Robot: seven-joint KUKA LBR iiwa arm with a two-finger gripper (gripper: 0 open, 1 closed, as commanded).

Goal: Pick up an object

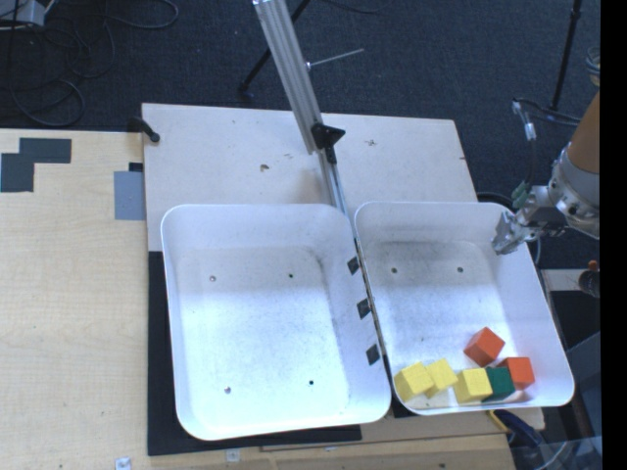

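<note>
Blocks: six small cubes clustered in the near right corner of the right bin, none with a clear long axis
Orientation: orange block sits turned corner-on, apart from and just above the row; first yellow block, second yellow block and third yellow block lined up along the near wall; green block and second orange block at the row's right end
Gripper: over the far right rim of the right bin, well apart from the blocks; finger state cannot be told
Surroundings: left bin beside; slanted metal rail rising behind the divide between bins
</note>
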